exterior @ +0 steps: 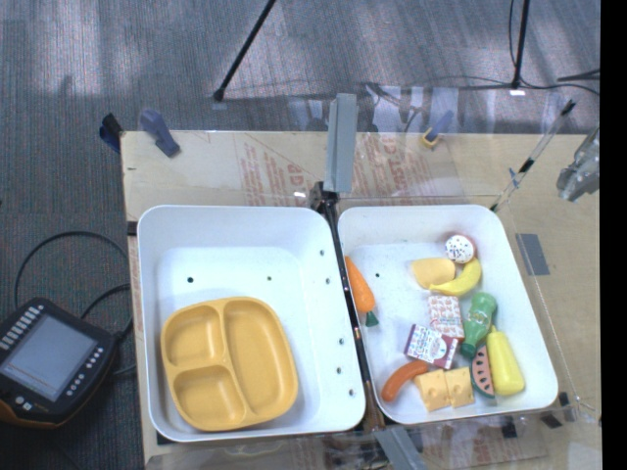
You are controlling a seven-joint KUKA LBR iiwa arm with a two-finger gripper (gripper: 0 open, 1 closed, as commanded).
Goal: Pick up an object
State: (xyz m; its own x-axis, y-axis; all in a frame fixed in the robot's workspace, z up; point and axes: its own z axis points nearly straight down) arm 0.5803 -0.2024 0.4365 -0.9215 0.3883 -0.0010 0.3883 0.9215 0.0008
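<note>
Two white bins sit side by side on the table [196, 169]. The left bin [235, 225] holds a yellow divided tray [228, 362]. The right bin [392, 225] holds toy food: a carrot [359, 287], a banana [460, 280], a green bottle [478, 321], a yellow bottle [505, 362], a watermelon slice [481, 372] and a sausage [403, 379]. The gripper [578, 174] hangs at the right edge, well apart from the bins; whether it grasps anything cannot be told.
</note>
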